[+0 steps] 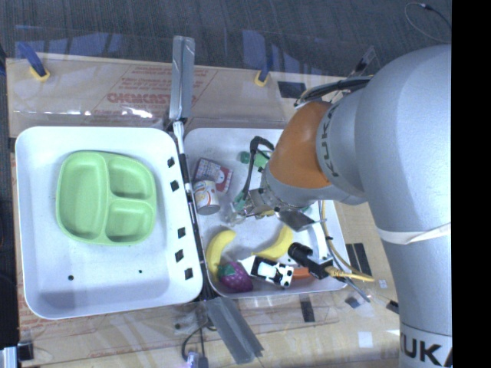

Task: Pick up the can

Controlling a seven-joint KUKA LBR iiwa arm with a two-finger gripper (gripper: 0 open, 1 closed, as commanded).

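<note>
Camera view: approach step; the can (205, 196) lies just left of your jaws (244, 208). Can't tell their spread. Next, shift left and descend.

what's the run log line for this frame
stage: reaching | gripper: low in right bin, beside can | can: on bin floor by left wall, not held | left bin: green tray

Even bright overhead light, soft shadows, mild glare on white bins (31, 205), slightly grainy.

Two bins (31, 205), two bananas (219, 248), one can (205, 196)
</note>
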